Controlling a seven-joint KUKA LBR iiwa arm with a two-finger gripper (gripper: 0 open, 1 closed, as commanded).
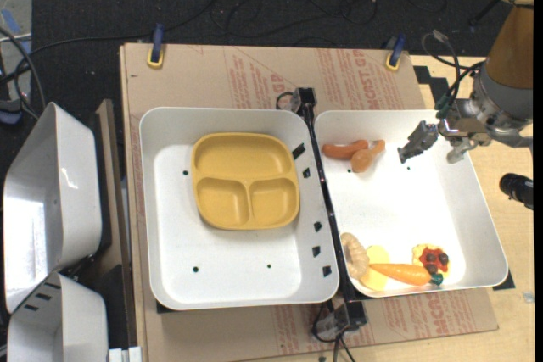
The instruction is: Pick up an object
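Cardboard-topped bench on dark cabled floor; two white bins; yellow divided plate left; gripper over right bin, closure indeterminable.

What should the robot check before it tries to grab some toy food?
1. End effector above the right bin: ok.
2. Nothing caught in the end effector: ok.
3. Fingers spread enough: cannot tell.
4. Toy hot dog near the end effector with bare floor around it: ok.
5. Carrot free to lift alone: not ok, it is crowded by other food in the near corner.
6. Yellow plate out of the way in the left bin: ok.
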